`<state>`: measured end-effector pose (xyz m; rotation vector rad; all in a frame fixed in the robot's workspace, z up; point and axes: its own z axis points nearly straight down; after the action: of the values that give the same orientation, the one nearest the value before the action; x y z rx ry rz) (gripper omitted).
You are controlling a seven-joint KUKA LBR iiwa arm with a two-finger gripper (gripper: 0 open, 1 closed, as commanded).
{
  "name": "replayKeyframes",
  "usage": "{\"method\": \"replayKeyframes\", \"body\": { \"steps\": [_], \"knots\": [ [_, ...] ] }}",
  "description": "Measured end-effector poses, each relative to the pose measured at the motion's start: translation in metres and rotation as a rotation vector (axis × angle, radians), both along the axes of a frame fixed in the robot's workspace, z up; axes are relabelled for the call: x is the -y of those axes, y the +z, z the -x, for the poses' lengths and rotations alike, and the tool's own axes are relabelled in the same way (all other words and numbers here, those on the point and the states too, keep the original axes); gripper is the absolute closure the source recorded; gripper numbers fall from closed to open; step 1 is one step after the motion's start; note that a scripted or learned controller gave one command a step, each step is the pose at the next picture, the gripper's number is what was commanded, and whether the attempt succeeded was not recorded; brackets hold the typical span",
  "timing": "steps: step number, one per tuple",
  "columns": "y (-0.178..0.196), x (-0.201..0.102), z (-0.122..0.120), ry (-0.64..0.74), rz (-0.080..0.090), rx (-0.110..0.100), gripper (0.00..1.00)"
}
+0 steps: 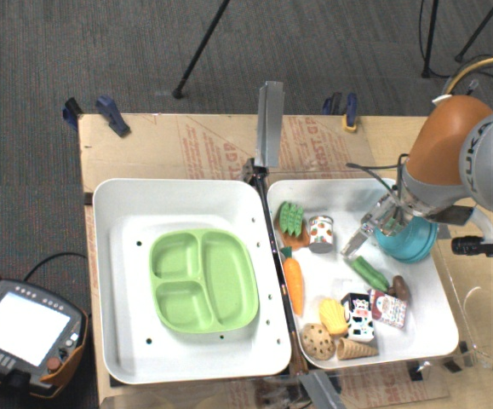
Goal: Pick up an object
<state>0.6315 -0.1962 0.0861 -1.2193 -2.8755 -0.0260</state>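
Hand (367, 231) hovers, fingers apart, empty, above green plastic toy cucumber (369, 273) at six o'clock; light, stiff, slick: grip mid-length across width.

Toy foods (348, 301) in right bin (446, 335)

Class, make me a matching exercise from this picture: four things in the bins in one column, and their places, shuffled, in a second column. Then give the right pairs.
Things:
1. green tray
2. carrot
3. cookie
4. teal bowl

Places:
A. right bin, near front corner by the divider
B. right bin, far right side, under the arm
C. left bin, in the middle
D. right bin, lying along the left wall

Pairs: 1-C, 2-D, 3-A, 4-B
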Motion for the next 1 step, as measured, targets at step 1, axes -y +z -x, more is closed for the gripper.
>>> {"method": "replayKeyframes", "body": {
  "steps": [1],
  "knots": [
    [0.0008, -0.0881, 0.0601, 0.094, 0.018, 0.009, 0.00]
  ]
}}
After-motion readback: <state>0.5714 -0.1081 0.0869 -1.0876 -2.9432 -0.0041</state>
